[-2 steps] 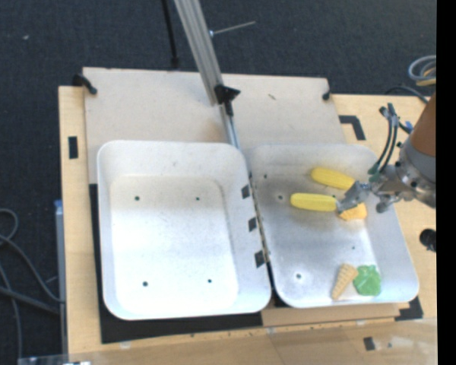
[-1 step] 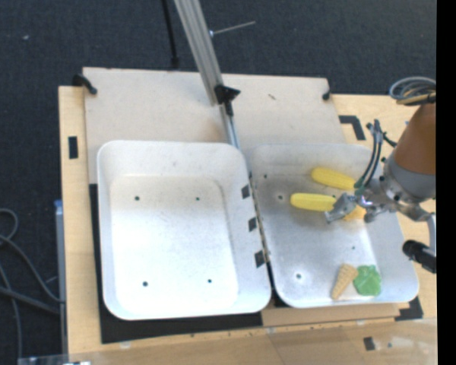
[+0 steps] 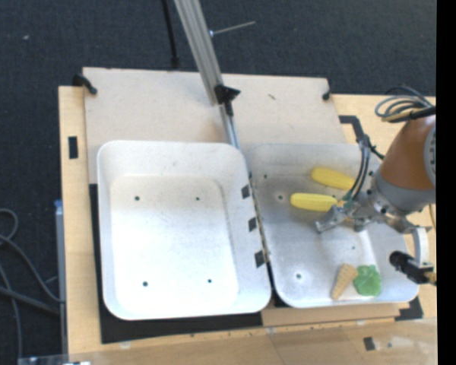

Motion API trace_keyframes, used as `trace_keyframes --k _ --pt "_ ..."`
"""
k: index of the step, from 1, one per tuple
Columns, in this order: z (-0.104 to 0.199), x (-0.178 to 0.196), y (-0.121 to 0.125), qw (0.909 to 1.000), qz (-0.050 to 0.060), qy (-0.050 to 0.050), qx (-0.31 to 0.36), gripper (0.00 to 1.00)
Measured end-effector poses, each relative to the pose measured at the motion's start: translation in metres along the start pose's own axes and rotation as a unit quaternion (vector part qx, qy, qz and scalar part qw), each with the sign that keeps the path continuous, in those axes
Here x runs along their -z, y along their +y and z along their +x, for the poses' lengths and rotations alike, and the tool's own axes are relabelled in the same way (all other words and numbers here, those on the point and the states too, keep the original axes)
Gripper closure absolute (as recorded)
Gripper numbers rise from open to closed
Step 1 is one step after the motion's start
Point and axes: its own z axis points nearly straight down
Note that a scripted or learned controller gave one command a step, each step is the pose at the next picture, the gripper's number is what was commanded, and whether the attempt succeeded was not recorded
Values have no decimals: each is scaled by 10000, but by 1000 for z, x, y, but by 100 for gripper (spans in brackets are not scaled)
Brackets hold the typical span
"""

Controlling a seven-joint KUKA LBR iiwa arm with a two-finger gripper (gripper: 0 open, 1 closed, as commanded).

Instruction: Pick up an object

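Camera view: we see the hand low beside the long yellow plastic corn cob, likely lining up a grasp; whether it is open, we cannot tell.

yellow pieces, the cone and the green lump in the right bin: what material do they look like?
Yellow pieces: likely moulded plastic, uniform glossy colour. Tan cone: matte, could be plastic or foam. Green lump: bright, knobbly, probably soft plastic or rubber. Right bin: white speckled plastic, by its look.
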Motion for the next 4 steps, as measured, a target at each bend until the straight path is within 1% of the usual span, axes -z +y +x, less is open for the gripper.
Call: trace_keyframes --k 1,2,3,4 --pt "-1 14 2 10000 -39 1 -23 100" --pt "-5 62 11 10000 -43 -3 22 100" --pt "1 110 8 10000 -46 -1 29 100" --pt "-1 161 10 10000 -51 -4 31 100"
